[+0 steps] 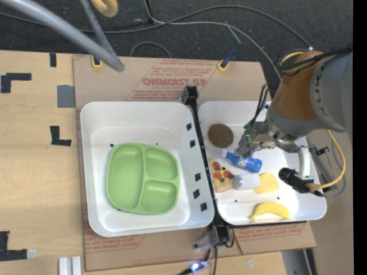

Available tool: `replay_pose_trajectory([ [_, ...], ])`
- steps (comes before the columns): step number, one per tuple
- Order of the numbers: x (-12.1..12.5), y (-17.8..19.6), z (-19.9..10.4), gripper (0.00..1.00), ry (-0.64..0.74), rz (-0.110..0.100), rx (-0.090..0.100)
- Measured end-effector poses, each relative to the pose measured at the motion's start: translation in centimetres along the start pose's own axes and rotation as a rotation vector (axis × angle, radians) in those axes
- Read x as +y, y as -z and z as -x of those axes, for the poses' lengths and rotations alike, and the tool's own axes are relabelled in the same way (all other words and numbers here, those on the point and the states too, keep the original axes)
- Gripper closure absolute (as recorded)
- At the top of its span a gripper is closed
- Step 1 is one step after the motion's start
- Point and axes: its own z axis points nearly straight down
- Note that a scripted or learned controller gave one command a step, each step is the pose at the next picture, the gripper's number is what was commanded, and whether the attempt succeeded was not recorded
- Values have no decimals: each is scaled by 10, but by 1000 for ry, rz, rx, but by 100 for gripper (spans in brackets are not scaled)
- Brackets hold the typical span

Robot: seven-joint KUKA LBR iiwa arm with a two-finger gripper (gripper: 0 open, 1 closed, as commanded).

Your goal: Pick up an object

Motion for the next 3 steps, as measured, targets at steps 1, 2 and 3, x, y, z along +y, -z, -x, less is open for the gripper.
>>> replay_pose_trajectory([
  [1, -2, 39, 0, 100, 1, 0, 0],
  [2, 0, 77, -1, 100, 1, 0, 0],
  [3, -4, 119, 4, 100, 0, 1, -1],
])
